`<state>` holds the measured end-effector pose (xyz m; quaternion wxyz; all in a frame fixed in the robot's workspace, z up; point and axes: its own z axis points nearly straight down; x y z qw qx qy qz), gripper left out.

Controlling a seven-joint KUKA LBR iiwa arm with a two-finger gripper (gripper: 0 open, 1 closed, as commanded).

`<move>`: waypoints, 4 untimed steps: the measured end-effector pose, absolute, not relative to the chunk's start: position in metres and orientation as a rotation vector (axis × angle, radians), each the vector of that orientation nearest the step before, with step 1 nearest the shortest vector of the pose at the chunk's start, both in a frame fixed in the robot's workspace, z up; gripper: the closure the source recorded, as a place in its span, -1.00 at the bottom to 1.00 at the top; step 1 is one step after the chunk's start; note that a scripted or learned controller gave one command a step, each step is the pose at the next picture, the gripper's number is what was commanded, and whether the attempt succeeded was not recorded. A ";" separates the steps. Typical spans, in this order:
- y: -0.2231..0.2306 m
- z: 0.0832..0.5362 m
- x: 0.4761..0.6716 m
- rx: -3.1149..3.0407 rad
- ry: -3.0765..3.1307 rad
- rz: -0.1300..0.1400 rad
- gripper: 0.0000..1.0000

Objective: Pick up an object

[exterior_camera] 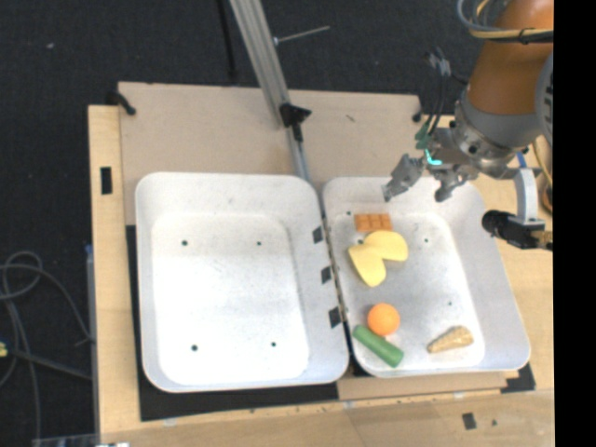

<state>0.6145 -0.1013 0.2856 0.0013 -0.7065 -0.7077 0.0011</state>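
Claw — two grey fingers spread apart, nothing between them; hangs over the far edge of the right bin, on the grey arm w/ the orange band, which comes in from the right of the view.

Items, all in the right bin, placed rel. to the claw:
- Orange waffle-like square — nearest item, just below the claw and a little to its left, apart from the fingers.
- Two yellow pieces — below the square, touching or overlapping each other; the upper one touches the square's lower edge.
- Orange ball — well below the claw, near the bin's front.
- Green stick — lies at a slant just under the ball, approx. touching it; farthest from the claw on the left side.
- Tan wedge — well below the claw and a bit to its right, near the front right corner, apart from the ball.

Left bin — white, well to the left of the claw and lower in the view.

Metal pole — slanted, up and to the left of the claw, foot at the gap between the bins.

Bench — tan board under both bins.
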 end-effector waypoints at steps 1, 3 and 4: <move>-0.101 0.288 0.615 -2.220 -2.224 -0.001 -1.00; -0.101 0.184 0.621 -2.224 -2.218 0.006 -1.00; -0.110 0.123 0.622 -2.224 -2.217 0.008 -1.00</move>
